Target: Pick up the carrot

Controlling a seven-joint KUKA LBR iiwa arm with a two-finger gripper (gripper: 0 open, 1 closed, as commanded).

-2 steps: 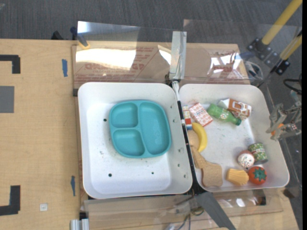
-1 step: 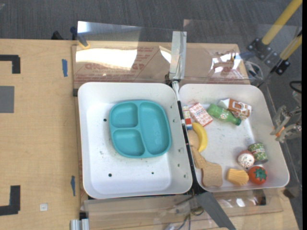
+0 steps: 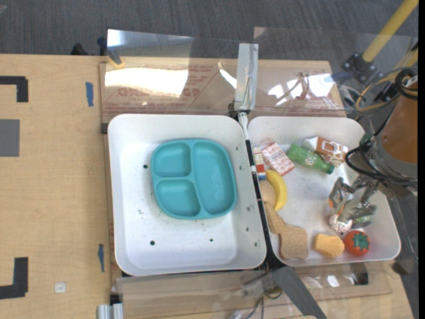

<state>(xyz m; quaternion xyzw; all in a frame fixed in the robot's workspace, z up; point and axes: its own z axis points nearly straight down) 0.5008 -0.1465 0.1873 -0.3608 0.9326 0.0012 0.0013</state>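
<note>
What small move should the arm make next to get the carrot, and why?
Probably slide the gripper a little toward the right bin's front edge. The orange piece that looks like the carrot lies there between the tan slice and the tomato, and the gripper sits just behind it, not yet over it.

A divided plate [image 3: 194,178] lay in the left bin [image 3: 126,244]. In the right bin [image 3: 388,248], a banana [image 3: 278,190] sat at nine o'clock, a tomato [image 3: 356,243] at five o'clock, and a bottle [image 3: 308,158] at twelve.
</note>
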